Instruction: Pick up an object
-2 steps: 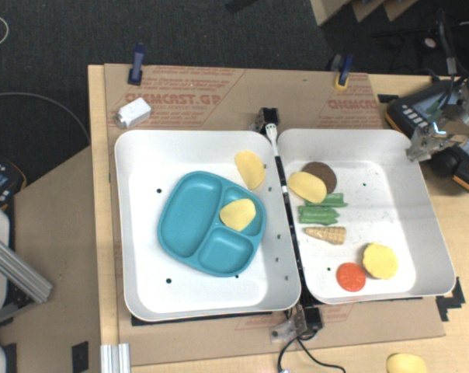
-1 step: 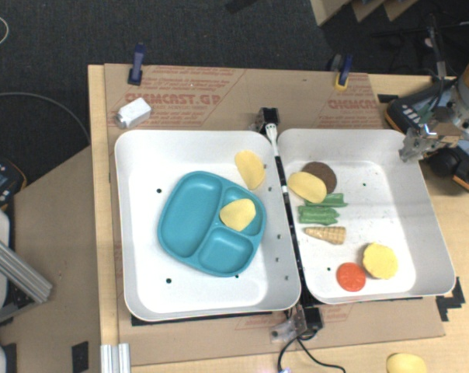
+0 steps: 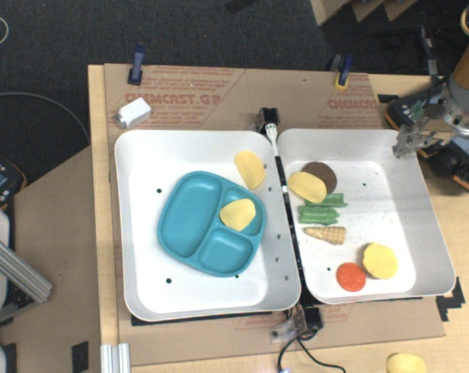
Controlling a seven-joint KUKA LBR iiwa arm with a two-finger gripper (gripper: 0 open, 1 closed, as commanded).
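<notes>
Nearest you, a red tomato and yellow lemon sit in the right bin. Your gripper hovers by its far right corner; whether it's parted, you cannot tell.

Dark carpet lies behind the bench. A cardboard sheet covers the bench, held by 2 blue clamps.

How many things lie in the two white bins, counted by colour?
Yellow: 4 (pieces)
Blue: 1 (divided plastic plate)
Brown: 1 (round piece)
Green: 1 (bean-like piece)
Tan: 1 (cone)
Red: 1 (round piece)
Total: 9
</notes>
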